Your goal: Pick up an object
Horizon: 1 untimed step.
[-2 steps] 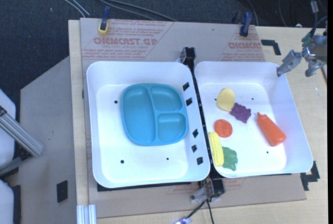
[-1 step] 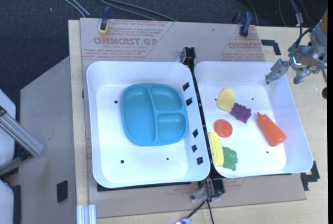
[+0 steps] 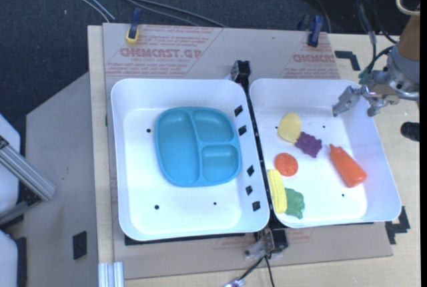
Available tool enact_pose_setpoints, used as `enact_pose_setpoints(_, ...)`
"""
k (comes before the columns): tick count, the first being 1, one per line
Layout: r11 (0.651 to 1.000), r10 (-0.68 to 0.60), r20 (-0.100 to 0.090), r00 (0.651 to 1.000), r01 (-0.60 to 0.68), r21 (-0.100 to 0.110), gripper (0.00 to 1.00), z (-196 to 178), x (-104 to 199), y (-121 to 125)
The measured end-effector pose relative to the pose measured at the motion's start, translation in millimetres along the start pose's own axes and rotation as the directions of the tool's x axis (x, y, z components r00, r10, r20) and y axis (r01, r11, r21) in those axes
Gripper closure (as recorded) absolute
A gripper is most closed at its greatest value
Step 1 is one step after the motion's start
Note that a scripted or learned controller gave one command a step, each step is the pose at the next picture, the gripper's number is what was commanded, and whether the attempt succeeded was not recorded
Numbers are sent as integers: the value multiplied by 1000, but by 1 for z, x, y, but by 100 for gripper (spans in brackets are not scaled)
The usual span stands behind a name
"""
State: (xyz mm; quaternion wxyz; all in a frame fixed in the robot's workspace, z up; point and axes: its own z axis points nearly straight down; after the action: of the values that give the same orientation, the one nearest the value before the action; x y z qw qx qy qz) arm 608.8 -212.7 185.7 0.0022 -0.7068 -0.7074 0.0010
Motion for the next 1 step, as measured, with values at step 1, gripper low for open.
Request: enact_pose_setpoints(1,1000,1,0,1000,-1,1,0,44,-4,-4)
